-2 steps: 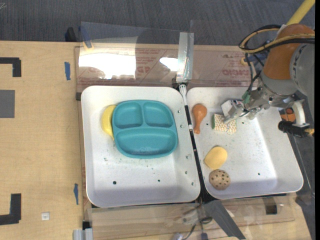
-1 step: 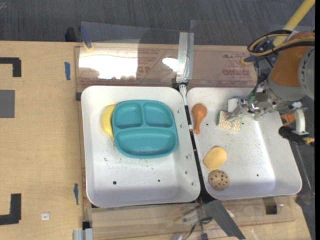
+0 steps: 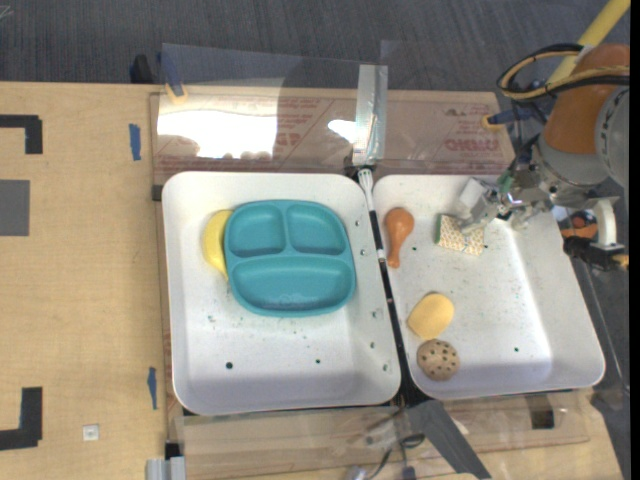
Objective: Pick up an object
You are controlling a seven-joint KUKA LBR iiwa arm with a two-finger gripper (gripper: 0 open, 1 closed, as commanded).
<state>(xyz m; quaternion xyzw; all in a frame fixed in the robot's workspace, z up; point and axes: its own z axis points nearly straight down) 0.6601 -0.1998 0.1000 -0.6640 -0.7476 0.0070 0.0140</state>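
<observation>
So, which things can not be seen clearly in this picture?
- Yellow flat object, camera view: mostly hidden beneath the teal divided plastic plate.
- End effector, camera view: its tip is small and blurred above the beige waffle-patterned square; contact unclear.
- Grey arm: cut off at the right edge.

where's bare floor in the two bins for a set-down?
Left bin: a wide bare strip along the near edge, below the teal divided plate, which fills the far half with a yellow item at its left. Right bin: bare right half, beyond the yellow piece and cookie. Crowded: far end, around the drumstick, waffle and gripper.
</observation>
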